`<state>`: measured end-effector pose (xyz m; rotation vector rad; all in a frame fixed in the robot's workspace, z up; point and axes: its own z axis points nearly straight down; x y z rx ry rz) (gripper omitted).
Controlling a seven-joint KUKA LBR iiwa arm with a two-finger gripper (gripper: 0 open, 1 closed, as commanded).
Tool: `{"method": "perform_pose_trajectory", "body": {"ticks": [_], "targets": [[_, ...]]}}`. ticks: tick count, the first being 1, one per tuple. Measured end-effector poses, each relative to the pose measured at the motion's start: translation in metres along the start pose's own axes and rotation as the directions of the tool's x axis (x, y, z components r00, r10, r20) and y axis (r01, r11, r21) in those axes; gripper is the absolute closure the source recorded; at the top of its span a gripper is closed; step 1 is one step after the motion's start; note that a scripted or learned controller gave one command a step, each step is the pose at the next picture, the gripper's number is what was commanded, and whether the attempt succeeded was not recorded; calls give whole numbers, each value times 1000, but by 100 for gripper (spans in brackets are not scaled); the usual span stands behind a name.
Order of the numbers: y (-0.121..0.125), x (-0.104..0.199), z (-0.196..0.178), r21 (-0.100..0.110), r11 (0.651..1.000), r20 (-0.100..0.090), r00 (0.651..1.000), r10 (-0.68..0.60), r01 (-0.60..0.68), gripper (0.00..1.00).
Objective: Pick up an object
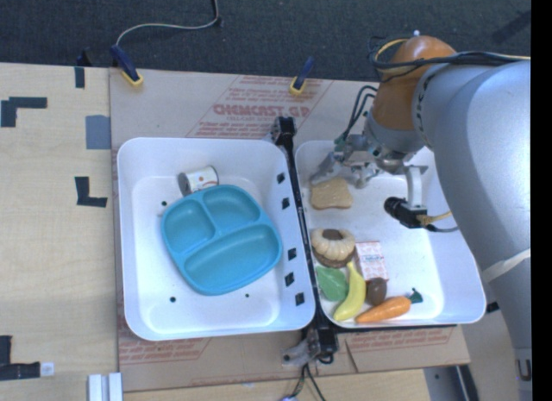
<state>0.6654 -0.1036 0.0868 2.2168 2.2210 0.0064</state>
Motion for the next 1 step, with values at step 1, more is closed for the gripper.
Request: {"method": "perform_pose_trajectory", "body": {"ticks": [1], "targets": [[4, 10, 0, 2, 1000, 1, 1000, 1, -1, 0]]}}
